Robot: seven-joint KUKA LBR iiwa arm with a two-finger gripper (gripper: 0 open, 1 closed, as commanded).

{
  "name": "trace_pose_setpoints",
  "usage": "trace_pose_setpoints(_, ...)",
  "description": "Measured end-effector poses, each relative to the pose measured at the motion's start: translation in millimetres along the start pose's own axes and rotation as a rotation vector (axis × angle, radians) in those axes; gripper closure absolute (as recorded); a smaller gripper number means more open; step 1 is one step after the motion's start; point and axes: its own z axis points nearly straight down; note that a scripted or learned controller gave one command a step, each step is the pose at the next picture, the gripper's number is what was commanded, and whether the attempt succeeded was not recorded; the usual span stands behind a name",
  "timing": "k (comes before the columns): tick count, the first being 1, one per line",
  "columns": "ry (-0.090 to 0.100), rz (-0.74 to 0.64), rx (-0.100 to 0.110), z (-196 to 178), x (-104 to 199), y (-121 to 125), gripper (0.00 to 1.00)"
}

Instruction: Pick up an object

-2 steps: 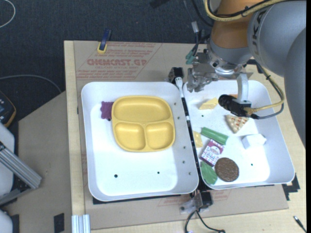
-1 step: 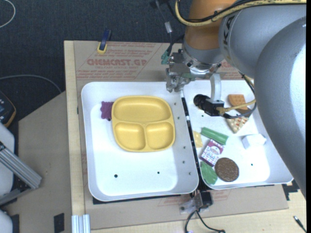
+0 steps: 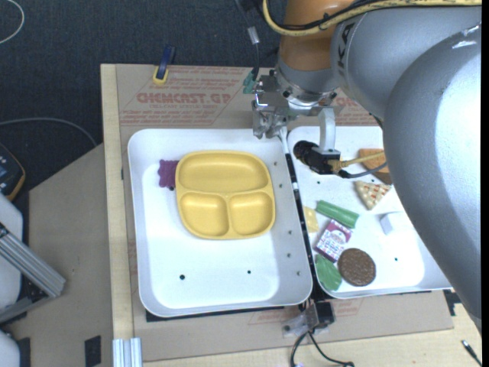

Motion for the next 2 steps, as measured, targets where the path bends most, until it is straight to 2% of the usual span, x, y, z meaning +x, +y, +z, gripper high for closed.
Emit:
trace_pose_setpoints(1,-0.001,0.003,0.006,-2.8,-7.9,-11.2,1.0)
trace_pose_setpoints(2,-0.001,0.002,0.006,-1.9,-4.1,-11.3,1.0)
